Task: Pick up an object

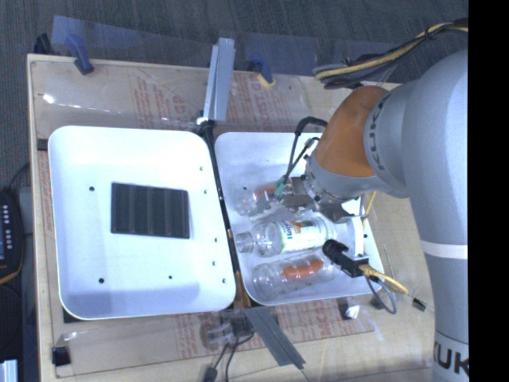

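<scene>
Under the arm's wrist, gripper half hidden among clear bottles.

Right bin: three clear plastic bottles, arm's tool low over them. Left bin: dark grille.

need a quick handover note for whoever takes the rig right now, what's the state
Hand: down in the right bin, near its upper middle; the wrist hides the fingers, so open or shut can't be told from here.
Things: clear plastic bottles lie in the right bin. One with a white label is on its side mid-bin, one with something orange inside lies by the near wall, and a smaller clear one is just left of the hand.
Left bin: a dark ribbed rectangle in its floor.
Done: nothing visibly lifted.
Left: get a grasp on a bottle and raise it.
</scene>
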Tool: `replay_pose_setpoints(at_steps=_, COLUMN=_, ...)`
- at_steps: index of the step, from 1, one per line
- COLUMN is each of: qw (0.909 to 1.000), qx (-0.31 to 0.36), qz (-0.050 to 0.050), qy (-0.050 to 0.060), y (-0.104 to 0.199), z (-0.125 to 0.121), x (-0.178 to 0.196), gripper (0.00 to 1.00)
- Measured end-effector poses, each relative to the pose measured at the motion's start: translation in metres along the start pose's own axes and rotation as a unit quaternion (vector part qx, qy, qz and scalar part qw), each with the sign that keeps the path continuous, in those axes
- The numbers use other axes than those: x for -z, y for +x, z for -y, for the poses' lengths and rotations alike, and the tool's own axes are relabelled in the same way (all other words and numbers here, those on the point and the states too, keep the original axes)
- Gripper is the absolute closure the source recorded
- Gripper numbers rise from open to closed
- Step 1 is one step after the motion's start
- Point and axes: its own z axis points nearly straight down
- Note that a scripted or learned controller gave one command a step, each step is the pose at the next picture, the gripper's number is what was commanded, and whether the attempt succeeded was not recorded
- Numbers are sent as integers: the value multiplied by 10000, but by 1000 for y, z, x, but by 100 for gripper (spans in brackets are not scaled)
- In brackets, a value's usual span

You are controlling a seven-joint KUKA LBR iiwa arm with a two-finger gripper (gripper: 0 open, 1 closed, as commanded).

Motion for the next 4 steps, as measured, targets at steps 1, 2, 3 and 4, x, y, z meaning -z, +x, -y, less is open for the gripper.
replay_pose_setpoints(at_steps=1, qw=9968, qx=802, qz=4, qy=6, y=-45, z=-71, x=-41, gripper=0)
replay_pose_setpoints(at_steps=2, qw=9923, qx=1237, qz=7, qy=-12, y=-55, z=-36, x=-40, gripper=0)
replay_pose_setpoints(at_steps=3, qw=9721, qx=2344, qz=10, qy=-12, y=-63, z=-69, x=-6, gripper=0)
replay_pose_setpoints(at_steps=4, qw=9622, qx=2694, qz=-143, qy=361, y=-78, z=-89, x=-36, gripper=0)
